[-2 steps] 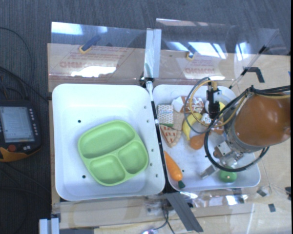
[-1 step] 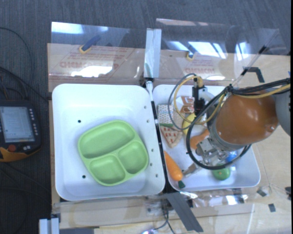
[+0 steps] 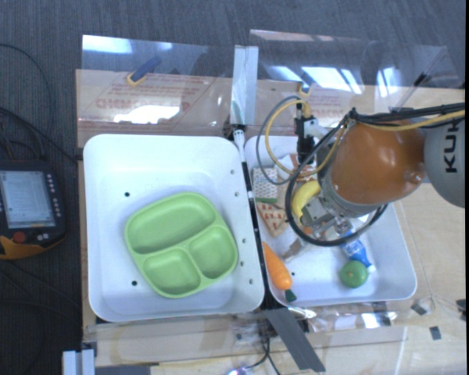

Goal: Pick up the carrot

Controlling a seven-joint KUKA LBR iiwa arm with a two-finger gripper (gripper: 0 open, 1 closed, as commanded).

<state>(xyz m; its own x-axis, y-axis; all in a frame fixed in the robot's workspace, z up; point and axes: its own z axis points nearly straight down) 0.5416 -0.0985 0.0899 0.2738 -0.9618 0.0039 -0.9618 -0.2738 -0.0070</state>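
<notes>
Carrot (image 3: 277, 272): it lies in my right bin, hard against the left wall near the front corner, at about seven o'clock from my wrist. Its orange body runs from upper left to lower right, with the dark green stub at the lower end. Nothing of mine touches it.

My claw (image 3: 325, 223): it hangs low over the middle of the right bin, under my orange band. Cables and my own wrist cover it, so I cannot tell whether it is released or clenched.

My arm (image 3: 375, 162): I reach in from three o'clock, orange dome over the bin's centre, yellow and black cables looping at my ten o'clock.

Right bin (image 3: 399, 283): a green ball (image 3: 354, 274) sits at my five o'clock, with a blue-and-white item (image 3: 357, 250) just above it. A yellow piece (image 3: 303, 197) shows at my nine o'clock, beside a patterned red-and-white packet (image 3: 272, 213).

Left bin (image 3: 109, 162): it carries a green divided tray (image 3: 181, 244), three compartments, set towards the front.

Far left: a handheld control pendant (image 3: 22, 201) lies on the dark floor.
</notes>
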